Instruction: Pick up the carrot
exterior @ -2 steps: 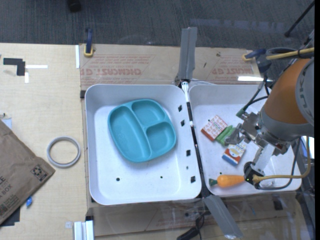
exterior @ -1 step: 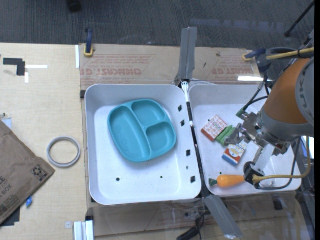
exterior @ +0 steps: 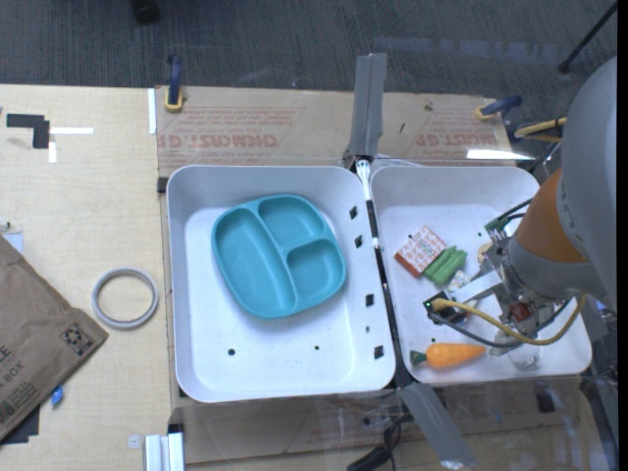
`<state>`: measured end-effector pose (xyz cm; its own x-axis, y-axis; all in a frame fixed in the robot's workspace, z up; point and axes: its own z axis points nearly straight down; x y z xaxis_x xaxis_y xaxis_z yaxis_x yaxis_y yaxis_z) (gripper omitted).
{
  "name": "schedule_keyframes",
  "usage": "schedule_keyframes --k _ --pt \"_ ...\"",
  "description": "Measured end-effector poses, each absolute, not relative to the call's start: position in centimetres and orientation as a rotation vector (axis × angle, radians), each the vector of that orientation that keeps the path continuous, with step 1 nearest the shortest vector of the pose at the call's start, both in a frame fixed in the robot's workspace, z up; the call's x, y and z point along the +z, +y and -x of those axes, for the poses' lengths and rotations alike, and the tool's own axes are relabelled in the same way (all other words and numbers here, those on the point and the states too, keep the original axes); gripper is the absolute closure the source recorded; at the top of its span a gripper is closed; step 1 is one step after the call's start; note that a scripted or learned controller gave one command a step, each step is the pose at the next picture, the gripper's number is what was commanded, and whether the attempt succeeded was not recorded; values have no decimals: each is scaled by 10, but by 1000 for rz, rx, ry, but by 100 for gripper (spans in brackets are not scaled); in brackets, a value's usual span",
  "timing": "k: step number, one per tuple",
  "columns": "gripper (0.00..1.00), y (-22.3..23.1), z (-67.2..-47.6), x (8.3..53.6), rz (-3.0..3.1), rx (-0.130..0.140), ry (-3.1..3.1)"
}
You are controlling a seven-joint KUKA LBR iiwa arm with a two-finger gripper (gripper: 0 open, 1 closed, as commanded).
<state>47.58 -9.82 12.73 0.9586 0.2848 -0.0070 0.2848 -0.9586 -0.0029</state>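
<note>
right now, down in the right bin (exterior: pixel 461 194): gripper (exterior: pixel 515 327) hanging low near the bin's front right part, wrapped in yellow cable and small hardware, too cluttered to tell how it is set. grey arm (exterior: pixel 599 165) with its orange band (exterior: pixel 545 229) coming in from the right edge and bending down over that bin.

just to the front-left of the gripper, on the bin floor: carrot (exterior: pixel 453 355), orange, lying roughly level along the front wall, green-tipped end pointing left toward the front left corner. near the tool, apart from it, not between anything.

further back and left in the same bin: small red and white packet (exterior: pixel 420 249), and beside it a green item (exterior: pixel 446 265), the two touching or nearly so.

across the divider, left bin (exterior: pixel 196 263): blue sectioned plate (exterior: pixel 280 255) sitting near the middle, three compartments showing.

out on the bench (exterior: pixel 78 214): roll of tape (exterior: pixel 125 296) lying flat to the left of the left bin, brown cardboard box (exterior: pixel 34 346) at the lower left corner, brown cardboard sheet (exterior: pixel 255 126) with red print behind both bins, held by clamps (exterior: pixel 175 86).
</note>
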Motion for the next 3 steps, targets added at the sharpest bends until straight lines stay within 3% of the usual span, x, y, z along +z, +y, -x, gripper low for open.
schedule_keyframes --k 1,2,3 --pt "0 -112 -478 95 3106 -4 -457" --pt "100 -113 -481 105 3108 -12 -466" --pt "100 -101 -478 337 3127 7 -322"
